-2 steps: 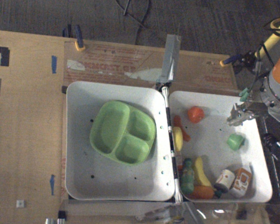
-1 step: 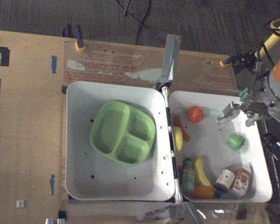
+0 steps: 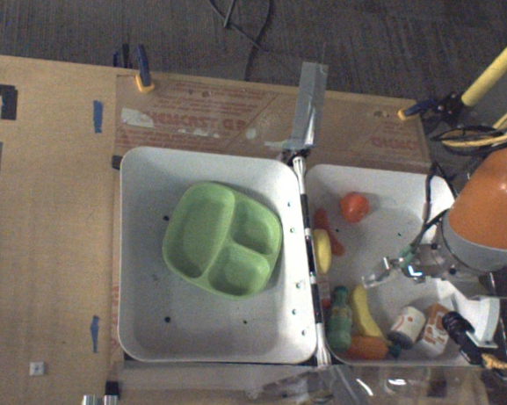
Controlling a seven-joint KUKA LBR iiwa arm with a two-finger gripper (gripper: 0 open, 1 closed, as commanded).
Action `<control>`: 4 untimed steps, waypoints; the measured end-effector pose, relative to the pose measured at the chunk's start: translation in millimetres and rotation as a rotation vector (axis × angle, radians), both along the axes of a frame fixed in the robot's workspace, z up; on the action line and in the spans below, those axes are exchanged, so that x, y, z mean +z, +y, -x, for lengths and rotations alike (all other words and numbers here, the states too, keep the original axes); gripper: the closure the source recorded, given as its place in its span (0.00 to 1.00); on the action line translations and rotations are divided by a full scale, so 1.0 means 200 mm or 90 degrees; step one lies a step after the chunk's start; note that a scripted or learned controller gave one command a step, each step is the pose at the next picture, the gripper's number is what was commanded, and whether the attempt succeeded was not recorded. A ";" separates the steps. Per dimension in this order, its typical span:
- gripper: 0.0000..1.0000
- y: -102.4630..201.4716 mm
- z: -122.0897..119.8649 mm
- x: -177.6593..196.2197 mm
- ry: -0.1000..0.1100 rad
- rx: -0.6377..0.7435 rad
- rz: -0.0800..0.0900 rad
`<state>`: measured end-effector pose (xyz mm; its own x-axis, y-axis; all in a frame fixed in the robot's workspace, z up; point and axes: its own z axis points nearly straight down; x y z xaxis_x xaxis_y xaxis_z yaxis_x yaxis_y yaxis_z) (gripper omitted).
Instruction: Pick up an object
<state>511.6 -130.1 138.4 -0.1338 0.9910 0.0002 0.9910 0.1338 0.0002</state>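
Overhead, the arm point(image 3: 491, 205), grey with an orange band, was seen reaching in over the right bin point(image 3: 387, 184), which is taken here as the landmark. The hand point(image 3: 395, 270) was held low inside that bin, near its middle, with metal fingers pointed toward the bin's left wall. How far the fingers were spread could not be told, and nothing could be made out between them.

Several objects were scattered within the right bin. An orange-red ball point(image 3: 354, 206) was seen toward its far wall. A yellow round piece point(image 3: 322, 250) was lying against its left wall. A green bottle point(image 3: 340, 317) was placed in its near-left corner, with a banana point(image 3: 366, 311) just beside it and an orange piece point(image 3: 367, 346) close to the near wall. A white cup point(image 3: 408, 325) and a small carton point(image 3: 436, 330) were lying near the near wall, just below the hand.

To the left of the right bin, touching it, the left bin point(image 3: 140, 293) was found holding a green divided tray point(image 3: 224, 239). Both bins were set on the table point(image 3: 38, 249).
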 end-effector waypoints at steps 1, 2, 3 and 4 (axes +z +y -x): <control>0.00 0.16 -0.35 0.81 -0.002 0.057 0.001; 0.00 0.09 -0.22 -0.07 -0.001 0.182 0.000; 0.00 -0.01 0.15 -0.25 -0.007 0.255 0.003; 0.00 -0.15 -0.41 0.13 -0.003 0.193 0.001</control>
